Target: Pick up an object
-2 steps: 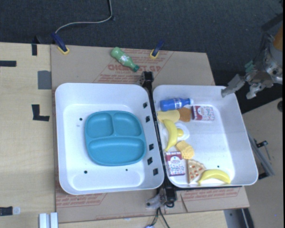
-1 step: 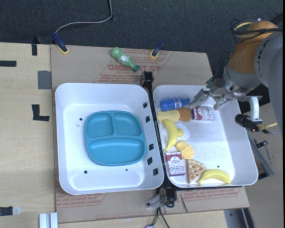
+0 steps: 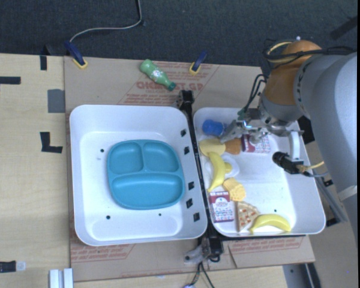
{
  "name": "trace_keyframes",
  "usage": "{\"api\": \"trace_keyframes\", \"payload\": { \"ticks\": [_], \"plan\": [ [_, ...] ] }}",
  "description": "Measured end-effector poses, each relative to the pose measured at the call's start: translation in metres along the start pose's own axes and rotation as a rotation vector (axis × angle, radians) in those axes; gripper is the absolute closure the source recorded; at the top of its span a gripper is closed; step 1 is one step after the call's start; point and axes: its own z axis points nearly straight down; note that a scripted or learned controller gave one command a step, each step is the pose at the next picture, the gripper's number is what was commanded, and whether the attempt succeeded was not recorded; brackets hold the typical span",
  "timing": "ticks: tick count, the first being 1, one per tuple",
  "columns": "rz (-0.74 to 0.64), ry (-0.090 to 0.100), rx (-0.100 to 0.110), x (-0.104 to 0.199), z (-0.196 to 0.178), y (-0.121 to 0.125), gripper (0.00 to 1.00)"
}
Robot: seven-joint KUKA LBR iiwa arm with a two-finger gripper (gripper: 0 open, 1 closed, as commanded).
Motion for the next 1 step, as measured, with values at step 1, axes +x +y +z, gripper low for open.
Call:
{"api": "trace_keyframes", "payload": {
  "ticks": [1],
  "plan": [
    [-0.007,0.013,0.026,-0.0124,0.0031,0.0088,0.00]
  ]
}}
